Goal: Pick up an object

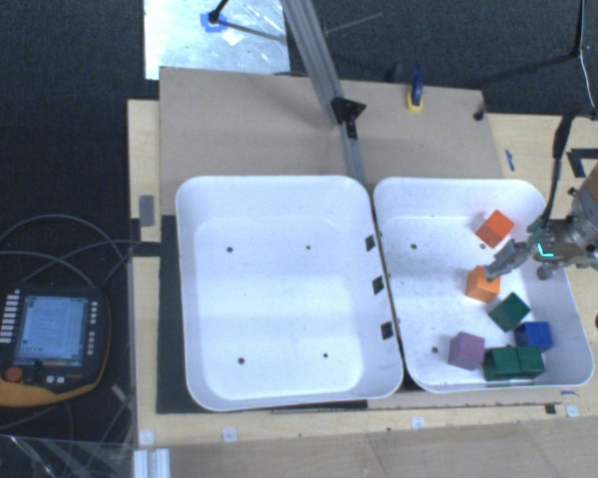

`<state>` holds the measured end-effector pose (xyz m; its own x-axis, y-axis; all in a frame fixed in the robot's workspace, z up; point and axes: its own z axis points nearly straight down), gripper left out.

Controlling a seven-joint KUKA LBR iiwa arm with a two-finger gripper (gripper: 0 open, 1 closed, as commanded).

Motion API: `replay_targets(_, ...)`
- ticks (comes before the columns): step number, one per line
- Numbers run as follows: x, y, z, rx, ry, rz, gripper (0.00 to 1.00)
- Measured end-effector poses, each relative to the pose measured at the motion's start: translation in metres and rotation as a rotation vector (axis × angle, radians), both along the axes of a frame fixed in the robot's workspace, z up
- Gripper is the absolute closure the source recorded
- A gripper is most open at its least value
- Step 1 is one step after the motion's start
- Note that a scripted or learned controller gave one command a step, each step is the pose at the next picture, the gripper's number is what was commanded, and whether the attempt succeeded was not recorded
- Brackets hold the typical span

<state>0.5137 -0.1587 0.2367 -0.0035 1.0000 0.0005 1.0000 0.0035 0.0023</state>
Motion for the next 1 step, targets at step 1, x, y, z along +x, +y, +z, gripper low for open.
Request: replay_targets(1, -0.0059, 0.0034, -0.0442, 0.0, 0.004, -0.001, 0.0)
